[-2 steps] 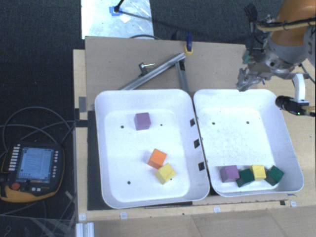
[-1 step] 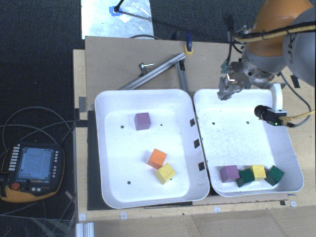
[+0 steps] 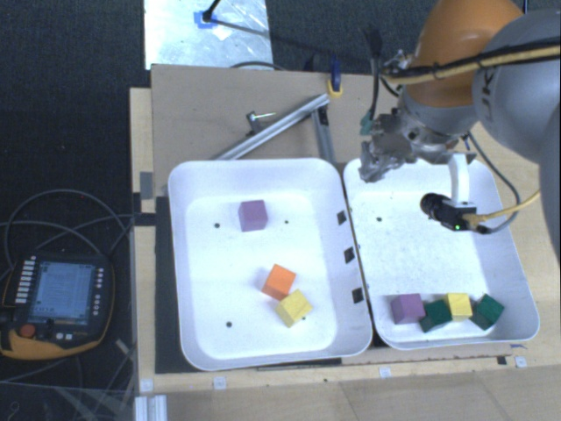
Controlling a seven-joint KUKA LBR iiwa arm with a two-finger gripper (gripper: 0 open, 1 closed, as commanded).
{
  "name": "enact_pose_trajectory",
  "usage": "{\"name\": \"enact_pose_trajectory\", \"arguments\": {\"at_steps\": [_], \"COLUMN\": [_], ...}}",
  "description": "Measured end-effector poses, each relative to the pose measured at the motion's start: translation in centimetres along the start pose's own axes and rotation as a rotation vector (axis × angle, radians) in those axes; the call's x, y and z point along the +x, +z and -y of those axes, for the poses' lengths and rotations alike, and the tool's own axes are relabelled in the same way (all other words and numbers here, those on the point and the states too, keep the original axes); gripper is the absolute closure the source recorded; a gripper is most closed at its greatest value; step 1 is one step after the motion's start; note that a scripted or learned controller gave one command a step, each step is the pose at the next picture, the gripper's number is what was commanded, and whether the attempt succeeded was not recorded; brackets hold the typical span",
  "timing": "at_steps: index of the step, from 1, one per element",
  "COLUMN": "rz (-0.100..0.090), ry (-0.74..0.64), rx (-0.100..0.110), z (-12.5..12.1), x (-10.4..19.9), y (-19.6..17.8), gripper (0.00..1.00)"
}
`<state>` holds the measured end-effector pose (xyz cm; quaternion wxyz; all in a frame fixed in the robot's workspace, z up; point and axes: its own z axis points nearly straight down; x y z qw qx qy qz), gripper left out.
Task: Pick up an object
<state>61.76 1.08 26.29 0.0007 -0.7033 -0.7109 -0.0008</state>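
Two shallow white bins are carried side by side on the desk: the left bin (image 3: 188, 261) and the right bin (image 3: 508, 270). Three small cubes are counted in the left bin: a purple cube (image 3: 252, 215), an orange cube (image 3: 279, 281) and a yellow cube (image 3: 294, 308) touching it. Four blocks are lined up along the right bin's near wall: a second purple cube (image 3: 407, 308), a dark green block (image 3: 434, 315), a small yellow block (image 3: 458, 304) and another dark green block (image 3: 487, 310).

The grey arm with its orange band (image 3: 456, 33) is bent down over the right bin's far left corner. The jaws (image 3: 375, 163) are seen there; whether they are spread or pressed together cannot be told. Nothing is seen between them. The four blocks lie well apart from the jaws, toward the near wall; the three cubes lie to their left.
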Motion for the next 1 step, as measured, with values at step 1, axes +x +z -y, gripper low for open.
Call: {"name": "enact_pose_trajectory", "arguments": {"at_steps": [1], "rz": [0.000], "ry": [0.000], "rx": [0.002], "z": [0.84], "x": [5.16], "y": [2.07], "gripper": [1.00]}}
